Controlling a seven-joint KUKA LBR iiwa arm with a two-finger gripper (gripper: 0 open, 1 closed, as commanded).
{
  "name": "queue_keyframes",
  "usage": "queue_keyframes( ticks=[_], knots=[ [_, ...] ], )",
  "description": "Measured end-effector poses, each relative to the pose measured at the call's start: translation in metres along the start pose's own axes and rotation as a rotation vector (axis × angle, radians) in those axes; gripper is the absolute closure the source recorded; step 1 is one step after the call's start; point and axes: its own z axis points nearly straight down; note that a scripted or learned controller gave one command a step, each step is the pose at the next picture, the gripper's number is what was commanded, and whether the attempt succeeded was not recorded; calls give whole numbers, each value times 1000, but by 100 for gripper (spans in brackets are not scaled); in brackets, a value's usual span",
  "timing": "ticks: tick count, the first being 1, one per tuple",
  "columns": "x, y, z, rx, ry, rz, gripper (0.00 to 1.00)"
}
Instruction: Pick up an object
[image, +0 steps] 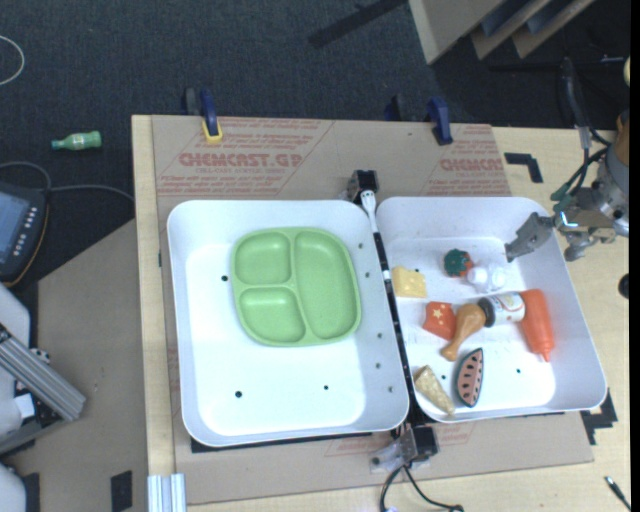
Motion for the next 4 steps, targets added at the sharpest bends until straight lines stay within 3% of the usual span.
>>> queue_keyframes(
  ticks=[1, 4],
  knots=[
    [0, 2, -7, -13, -3, -3, 0],
    [-4, 10, 136, -7, 0, -3, 0]
  ],
)
